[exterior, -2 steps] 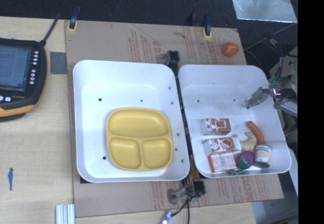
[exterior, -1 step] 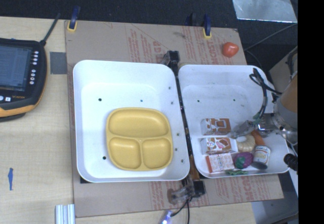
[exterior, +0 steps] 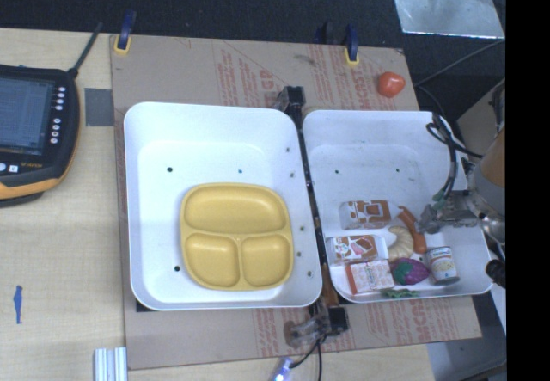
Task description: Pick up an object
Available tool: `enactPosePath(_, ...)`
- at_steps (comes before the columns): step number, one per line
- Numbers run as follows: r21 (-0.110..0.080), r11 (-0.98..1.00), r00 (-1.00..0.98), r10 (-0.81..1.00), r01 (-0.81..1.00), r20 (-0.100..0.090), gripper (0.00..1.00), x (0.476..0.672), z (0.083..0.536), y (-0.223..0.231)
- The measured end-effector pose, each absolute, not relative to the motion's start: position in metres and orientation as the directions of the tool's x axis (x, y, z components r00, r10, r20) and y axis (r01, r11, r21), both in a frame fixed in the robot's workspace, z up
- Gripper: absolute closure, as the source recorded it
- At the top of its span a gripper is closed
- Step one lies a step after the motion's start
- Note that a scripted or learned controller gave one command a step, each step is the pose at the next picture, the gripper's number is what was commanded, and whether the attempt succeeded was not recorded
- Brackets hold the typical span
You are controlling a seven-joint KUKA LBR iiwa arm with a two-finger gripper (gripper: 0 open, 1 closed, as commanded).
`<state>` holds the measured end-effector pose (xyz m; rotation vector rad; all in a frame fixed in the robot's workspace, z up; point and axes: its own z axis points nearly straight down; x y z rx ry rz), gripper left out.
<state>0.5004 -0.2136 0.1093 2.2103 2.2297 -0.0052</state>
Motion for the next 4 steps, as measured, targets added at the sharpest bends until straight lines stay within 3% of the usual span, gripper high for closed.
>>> enactPosePath(1,-0.001,0.008,-0.008,1.0,1.0,-0.004,0.0,0.5,0.109,-0.213)
enactPosePath(2,-0.002,0.012,-0.012,1.0,1.0,-0.005,1.0,0.501,0.119,-0.214)
enactPosePath(3,-0.002,0.012,-0.012,1.0,1.0,-0.005,0.0,0.501,0.119,-0.214)
enactPosePath(4,-0.001,0.014,-0.014,1.0,1.0,-0.008,1.0,0.501,0.13,-0.215)
